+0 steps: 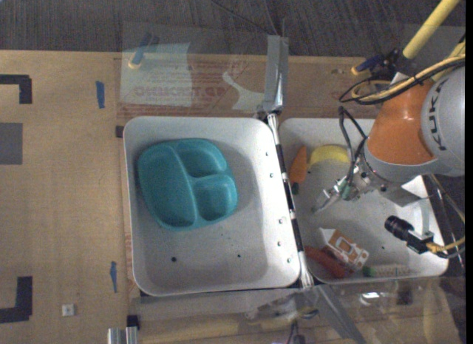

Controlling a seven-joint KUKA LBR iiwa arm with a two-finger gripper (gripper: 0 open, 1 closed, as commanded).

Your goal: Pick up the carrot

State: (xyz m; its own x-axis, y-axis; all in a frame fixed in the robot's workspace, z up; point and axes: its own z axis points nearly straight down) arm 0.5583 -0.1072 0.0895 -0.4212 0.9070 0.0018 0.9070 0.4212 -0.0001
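Orange carrot (298,165) lies against the bin wall (284,187), just left of the hand (330,198). The hand hangs low beside it with spread, unloaded fingers, probably ready to grasp it.

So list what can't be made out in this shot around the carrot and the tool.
- Tool: small and blurred in the camera view; open or shut cannot be told.
- Carrot: lies by the right bin's left wall; its lower end is hard to separate from the rim.
- Yellow object: partly covered by the arm, so its kind is unclear.
- Right bin: far side hidden by the arm.
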